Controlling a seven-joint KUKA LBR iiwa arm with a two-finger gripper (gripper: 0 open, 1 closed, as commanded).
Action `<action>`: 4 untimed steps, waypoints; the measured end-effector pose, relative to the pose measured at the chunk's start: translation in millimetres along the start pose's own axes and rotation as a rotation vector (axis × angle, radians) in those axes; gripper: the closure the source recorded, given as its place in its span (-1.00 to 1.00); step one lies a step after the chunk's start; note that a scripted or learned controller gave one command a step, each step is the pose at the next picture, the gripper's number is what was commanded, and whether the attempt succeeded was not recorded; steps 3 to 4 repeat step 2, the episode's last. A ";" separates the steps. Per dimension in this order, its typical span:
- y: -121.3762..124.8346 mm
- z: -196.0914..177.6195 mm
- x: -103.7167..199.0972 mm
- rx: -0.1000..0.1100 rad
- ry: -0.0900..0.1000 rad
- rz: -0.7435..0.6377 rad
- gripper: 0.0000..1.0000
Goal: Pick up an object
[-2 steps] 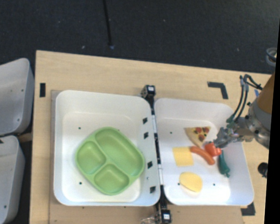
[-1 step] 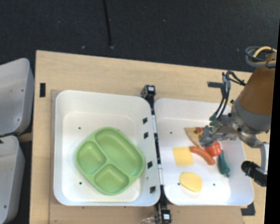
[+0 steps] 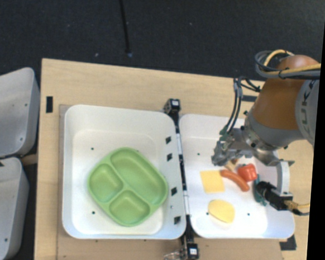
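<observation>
Yellow lump (image 3: 221, 211) lies at 6 o'clock in the right bin (image 3: 207, 130), yellow square (image 3: 212, 181) above it. Gripper (image 3: 225, 157) hovers at the square's 1 o'clock beside the orange-red piece (image 3: 242, 175); grip state cannot be told. Green divided tray (image 3: 126, 186) occupies the left bin (image 3: 78, 131).

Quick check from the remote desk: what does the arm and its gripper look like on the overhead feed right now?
The arm is a thick rounded body, orange-brown across its broad upper section, with grey casing at the far right and a grey collar at the wrist. Yellow and dark cables loop over its top, and thin dark cables run down its left side. The gripper is a small block of grey and dark metal parts; finer detail is too blurred to tell.
</observation>
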State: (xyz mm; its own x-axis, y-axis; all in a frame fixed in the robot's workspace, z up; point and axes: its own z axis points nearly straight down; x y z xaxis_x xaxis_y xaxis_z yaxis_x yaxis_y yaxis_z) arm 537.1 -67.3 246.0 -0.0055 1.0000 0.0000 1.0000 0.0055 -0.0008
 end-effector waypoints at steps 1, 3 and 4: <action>11.8 10.4 56.4 0.001 0.001 -0.001 1.00; 32.2 16.0 108.1 -0.002 0.001 -0.001 1.00; 32.2 16.0 108.1 -0.002 0.001 -0.001 1.00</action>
